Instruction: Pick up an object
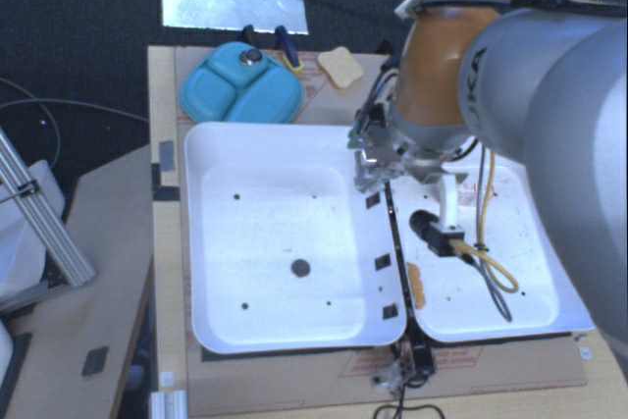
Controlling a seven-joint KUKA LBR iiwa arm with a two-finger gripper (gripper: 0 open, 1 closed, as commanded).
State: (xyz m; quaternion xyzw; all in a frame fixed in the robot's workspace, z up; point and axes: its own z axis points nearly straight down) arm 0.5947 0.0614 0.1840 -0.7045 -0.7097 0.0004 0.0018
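1. As seen from above, record gripper (373,164) state as impossible to tell.
2. Locate orange piece (415,286) in right bin (535,309), beside inner wall, frontward of gripper, long axis front-to-back.

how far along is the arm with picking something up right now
Done: the arm has reached over the right bin, its gripper low near the divider between the bins. In hand: nothing visibly gripped. Left: closing on an object and lifting it. A small orange piece lies in the right bin and a dark round item in the left bin.
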